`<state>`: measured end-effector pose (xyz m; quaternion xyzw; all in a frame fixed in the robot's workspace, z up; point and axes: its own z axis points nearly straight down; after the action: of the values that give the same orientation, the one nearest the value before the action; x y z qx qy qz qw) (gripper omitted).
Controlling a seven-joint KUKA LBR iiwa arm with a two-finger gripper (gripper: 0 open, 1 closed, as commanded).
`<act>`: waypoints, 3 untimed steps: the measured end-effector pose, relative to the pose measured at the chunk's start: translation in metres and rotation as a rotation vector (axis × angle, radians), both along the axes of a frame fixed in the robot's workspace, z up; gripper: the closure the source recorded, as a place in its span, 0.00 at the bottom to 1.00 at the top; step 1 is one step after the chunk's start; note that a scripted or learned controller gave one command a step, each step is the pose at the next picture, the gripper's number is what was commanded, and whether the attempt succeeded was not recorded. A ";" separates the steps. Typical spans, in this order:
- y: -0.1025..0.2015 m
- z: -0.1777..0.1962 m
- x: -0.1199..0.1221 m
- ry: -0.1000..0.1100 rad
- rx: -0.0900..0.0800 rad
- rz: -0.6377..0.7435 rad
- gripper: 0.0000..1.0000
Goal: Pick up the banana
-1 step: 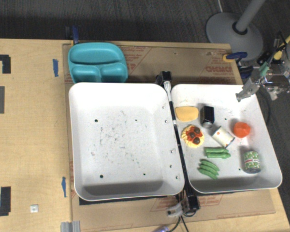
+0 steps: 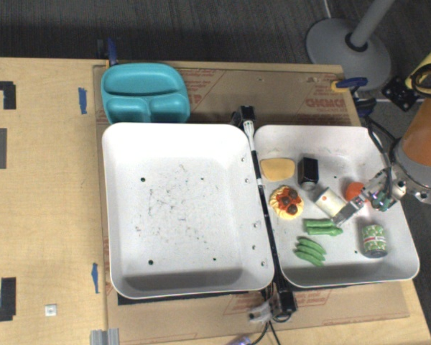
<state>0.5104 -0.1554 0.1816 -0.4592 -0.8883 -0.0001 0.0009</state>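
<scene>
Since 1 fixed camera looks down on the bench, we take it bin by bin. At 9 o'clock lies the left bin (image 2: 179, 207), a shallow white plastic tray with rounded corners, its floor scuffed with fine grey marks and a few dark dots. Beyond its 11 o'clock corner sits a teal moulded tray (image 2: 145, 92) with compartments, glossy and smooth. Both bins rest on flat brown cardboard (image 2: 273, 85) over a pale wooden bench (image 2: 43, 192).

The right bin (image 2: 330, 139), at 3 o'clock, holds the clutter. We cannot say for sure that any piece is the banana; the nearest match is a matte yellow-tan lump (image 2: 276, 169), rounded on top, at the bin's 10 o'clock, well apart from the tool. Just beside it stands a small black box (image 2: 308, 171). Below lie a round orange-yellow disc (image 2: 286, 201) with dark spots, a white cylinder (image 2: 330, 202) lying tilted, 2 green pods (image 2: 313, 240) and a small can (image 2: 373, 239) with a green label at 5 o'clock. An orange-red ball (image 2: 353, 190) sits near the middle.

The gripper (image 2: 366, 198) hangs low at the bin's 3 o'clock, its metal tip near the white cylinder and ball; whether it is spread or pressed together we cannot tell. Its grey arm (image 2: 424, 149) with the orange band enters from 3 o'clock, covering that rim.
</scene>
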 end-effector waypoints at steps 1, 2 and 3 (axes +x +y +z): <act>0.055 -0.094 -0.030 0.000 0.004 0.280 0.00; 0.094 0.004 0.065 -0.006 -0.001 0.166 0.00; 0.163 0.003 0.025 -0.001 0.000 0.188 0.00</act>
<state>0.5353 0.0078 0.1847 -0.3737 -0.9276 -0.0003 0.0004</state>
